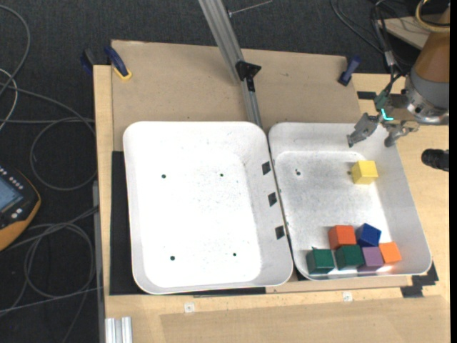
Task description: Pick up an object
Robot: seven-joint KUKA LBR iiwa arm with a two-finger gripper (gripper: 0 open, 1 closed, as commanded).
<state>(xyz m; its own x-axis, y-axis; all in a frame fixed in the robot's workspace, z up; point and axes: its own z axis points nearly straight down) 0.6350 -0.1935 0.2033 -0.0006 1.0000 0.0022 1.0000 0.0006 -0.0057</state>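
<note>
1. Two white bins sit side by side: the left bin (193, 206) and the right bin (314, 191), their inner rims touching.
2. One gripper (376, 131) hangs over the right bin's far rim, fingers spread wide apart with nothing between them.
3. Seven blocks lie in the right bin. A yellow block (364, 171) sits alone, just below the gripper, with bare floor all round it.
4. Six blocks (353, 250) crowd the near right corner against the rim: two orange, two green, one blue, one purple.
</note>
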